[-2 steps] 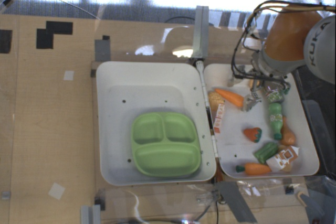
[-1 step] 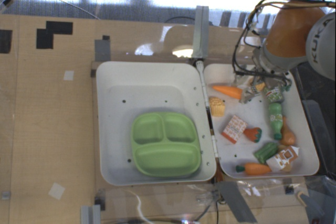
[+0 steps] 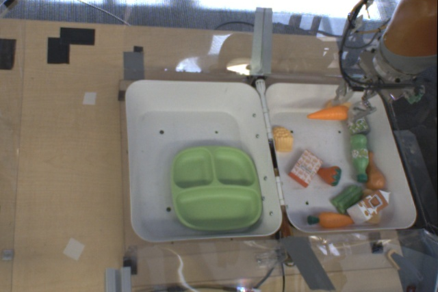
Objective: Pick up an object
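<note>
Over the right bin's far corner hangs the pincer, its state impossible to tell. Just beneath lies an orange carrot, with a green bottle near it. A green divided plate occupies the left bin.

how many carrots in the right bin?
2. One carrot lies at the far end beside the gripper; the second carrot lies at the near edge. Another may be hidden among the clutter.
</note>
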`<state>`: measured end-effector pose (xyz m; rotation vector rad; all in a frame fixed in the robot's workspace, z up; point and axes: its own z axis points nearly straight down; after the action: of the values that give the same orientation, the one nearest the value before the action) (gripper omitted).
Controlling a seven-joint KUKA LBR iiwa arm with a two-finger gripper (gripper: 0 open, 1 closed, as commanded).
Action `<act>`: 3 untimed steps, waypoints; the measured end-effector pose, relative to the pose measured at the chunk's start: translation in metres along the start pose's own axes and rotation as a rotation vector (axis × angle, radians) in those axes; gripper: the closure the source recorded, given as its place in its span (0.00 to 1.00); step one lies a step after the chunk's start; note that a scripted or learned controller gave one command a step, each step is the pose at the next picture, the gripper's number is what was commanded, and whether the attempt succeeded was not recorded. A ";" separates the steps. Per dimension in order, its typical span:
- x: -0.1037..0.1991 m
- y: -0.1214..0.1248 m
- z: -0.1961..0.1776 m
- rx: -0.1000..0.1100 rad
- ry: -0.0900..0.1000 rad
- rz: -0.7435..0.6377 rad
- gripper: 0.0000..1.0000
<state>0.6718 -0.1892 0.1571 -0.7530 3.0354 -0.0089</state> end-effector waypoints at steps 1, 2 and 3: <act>-0.001 0.002 0.001 -0.003 0.001 -0.001 0.00; -0.017 0.056 0.068 -0.003 0.000 -0.101 0.00; -0.020 0.055 0.053 0.004 -0.012 -0.099 1.00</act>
<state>0.6652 -0.1315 0.1039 -0.8996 2.9828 -0.0110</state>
